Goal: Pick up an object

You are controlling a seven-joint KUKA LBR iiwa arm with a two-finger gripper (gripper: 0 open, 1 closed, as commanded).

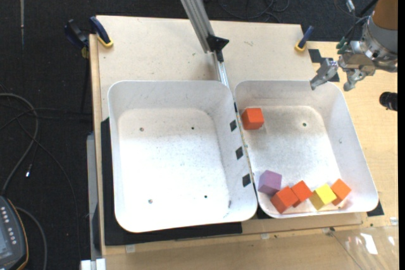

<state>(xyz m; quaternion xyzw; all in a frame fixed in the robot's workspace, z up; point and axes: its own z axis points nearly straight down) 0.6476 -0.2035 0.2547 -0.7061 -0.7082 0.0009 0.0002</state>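
Two shallow white bins side by side on a pale counter [158, 47]. Left bin [126, 98] bare apart from dark specks on its floor. Right bin [351, 129] with six blocks in it. One orange block [252, 118] alone toward the far left part of that bin, close to the divide between the bins. Five more gathered along the near wall: a purple block [270, 182] at the left, then a red-orange block [285, 198] touching another orange one [301, 191], then a yellow block [323, 196], and an orange block [340, 190] at the right end, hard against the wall. Tool [335, 74] up at the far right corner of the right bin, above its rim, well apart from every block. Two fingers spread apart, nothing between them, as far as this slanted look allows. Grey arm [383, 35] reaching in from the right.
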